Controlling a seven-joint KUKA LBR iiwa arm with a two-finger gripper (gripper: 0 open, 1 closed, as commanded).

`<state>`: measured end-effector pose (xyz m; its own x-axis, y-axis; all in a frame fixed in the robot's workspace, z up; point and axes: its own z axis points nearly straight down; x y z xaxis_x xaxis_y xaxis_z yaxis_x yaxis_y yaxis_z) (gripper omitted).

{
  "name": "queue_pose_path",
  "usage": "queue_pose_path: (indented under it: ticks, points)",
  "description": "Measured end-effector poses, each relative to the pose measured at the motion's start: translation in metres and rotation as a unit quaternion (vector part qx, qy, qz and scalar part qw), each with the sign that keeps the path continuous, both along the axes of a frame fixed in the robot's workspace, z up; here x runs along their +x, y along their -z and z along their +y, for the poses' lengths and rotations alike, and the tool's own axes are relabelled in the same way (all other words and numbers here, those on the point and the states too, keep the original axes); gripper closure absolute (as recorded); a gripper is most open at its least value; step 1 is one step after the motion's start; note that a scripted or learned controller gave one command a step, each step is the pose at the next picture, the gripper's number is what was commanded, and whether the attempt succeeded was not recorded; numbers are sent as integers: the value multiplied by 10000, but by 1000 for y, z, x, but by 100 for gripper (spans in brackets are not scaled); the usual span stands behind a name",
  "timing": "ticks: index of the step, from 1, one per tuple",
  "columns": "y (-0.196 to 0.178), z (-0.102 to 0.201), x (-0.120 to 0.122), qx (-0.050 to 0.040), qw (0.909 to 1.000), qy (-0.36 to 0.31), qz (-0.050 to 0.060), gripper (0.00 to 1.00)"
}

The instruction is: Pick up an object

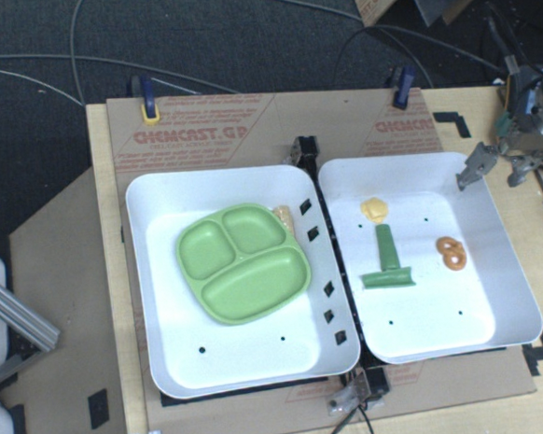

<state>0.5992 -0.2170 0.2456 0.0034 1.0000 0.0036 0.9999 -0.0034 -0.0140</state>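
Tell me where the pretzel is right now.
The pretzel lies in the right bin, toward its right side, apart from the green T-shaped piece to its left and below the gripper at the bin's upper right corner.

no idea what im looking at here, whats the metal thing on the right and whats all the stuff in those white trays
One camera looks down at a slant on a bench. The metal thing at the right edge is a robot arm's gripper, hovering above the right bin's far corner with nothing visibly held. Its job is to pick up an object. The left bin holds a green divided plate with a small tan item at its edge. The right bin holds a green T-shaped tool, a small yellow piece and an orange pretzel-like toy.
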Motion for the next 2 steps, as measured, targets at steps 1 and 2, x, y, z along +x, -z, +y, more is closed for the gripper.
queue_pose_path:
  ticks: [1, 2]
  points:
    - [-9, 1, 3, -17, 10000, -20, -69, 0]
    - [36, 4, -4, -8, 10000, -18, -47, 0]
